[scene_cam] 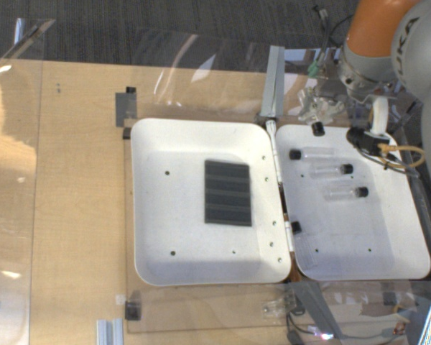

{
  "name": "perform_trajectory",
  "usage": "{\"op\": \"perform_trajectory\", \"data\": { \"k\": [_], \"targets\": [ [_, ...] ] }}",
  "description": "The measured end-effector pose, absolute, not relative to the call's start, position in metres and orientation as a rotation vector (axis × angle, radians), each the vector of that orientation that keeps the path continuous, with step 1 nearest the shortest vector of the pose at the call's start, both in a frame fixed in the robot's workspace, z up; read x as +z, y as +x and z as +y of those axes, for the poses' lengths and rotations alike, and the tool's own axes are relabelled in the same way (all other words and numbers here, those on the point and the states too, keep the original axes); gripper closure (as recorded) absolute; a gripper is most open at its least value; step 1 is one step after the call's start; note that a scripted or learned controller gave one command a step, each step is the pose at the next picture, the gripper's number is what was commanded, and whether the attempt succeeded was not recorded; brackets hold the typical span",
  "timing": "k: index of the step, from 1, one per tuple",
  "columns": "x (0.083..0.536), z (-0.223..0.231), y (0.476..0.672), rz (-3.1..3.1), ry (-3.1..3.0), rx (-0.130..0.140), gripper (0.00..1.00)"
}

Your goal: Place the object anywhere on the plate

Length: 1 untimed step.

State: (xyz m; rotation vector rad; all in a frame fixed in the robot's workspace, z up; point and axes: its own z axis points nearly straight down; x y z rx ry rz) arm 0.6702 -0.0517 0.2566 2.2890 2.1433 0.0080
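My jaws [317, 110] are hovering over the right white bin's [388, 261] far rim; can't tell their opening or any hold. Clear black-capped tubes [322, 154] are lying loose there. Dark ribbed rectangular plate [228, 192] is sitting mid left bin [158, 257], the drop target.

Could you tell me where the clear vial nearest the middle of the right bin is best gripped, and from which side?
Probably from above, across the middle of the clear vial. It lies flat, roughly left to right, with its black cap at the right end. Fingers closing across its short width, clear of the cap, look safest. The neighbouring vial lies apart.
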Motion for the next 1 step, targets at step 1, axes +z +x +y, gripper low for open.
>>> {"op": "perform_trajectory", "data": {
  "k": [1],
  "targets": [
    [0.1831,0.027,0.668,1.582,2.719,-0.003,1.0]
  ]
}}
